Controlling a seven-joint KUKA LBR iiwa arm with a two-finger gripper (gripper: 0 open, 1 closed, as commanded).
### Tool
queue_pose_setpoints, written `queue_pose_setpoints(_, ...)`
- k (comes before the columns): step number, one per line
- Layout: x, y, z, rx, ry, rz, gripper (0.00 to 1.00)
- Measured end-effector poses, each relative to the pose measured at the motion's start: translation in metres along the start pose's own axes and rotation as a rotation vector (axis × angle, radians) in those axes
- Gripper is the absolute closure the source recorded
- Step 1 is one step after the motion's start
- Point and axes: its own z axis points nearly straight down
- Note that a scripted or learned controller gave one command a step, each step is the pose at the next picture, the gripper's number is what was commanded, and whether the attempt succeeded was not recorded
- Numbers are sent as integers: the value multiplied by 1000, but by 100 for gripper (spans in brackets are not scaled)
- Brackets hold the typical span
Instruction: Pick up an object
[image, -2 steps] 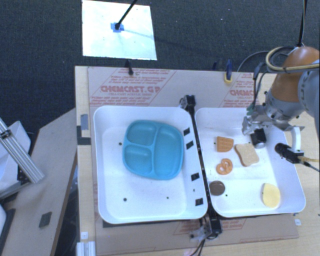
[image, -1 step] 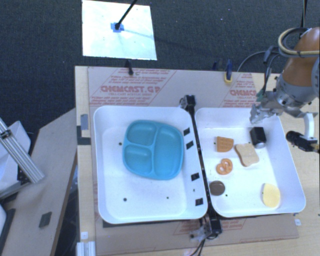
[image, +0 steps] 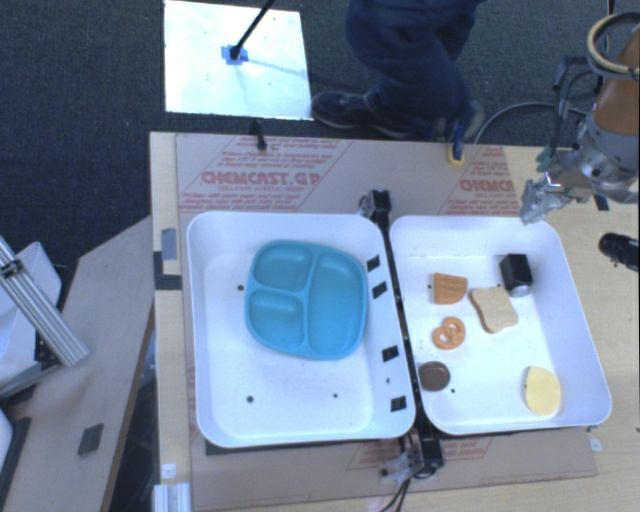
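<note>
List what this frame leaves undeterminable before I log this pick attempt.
- End effector, camera view: small and blurred above the right bin's far corner; its opening is unreadable.
- Arm: cut off by the right edge.
- Black object: too small to identify.
- Blue compartment plate in the left bin: hides the floor beneath it.

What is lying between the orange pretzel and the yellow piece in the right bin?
In the camera view, bare white bin floor separates the pretzel from the yellow piece.
</note>
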Motion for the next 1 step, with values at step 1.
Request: queue_pose_setpoints(1,0,1,-12,3,1,0,100)
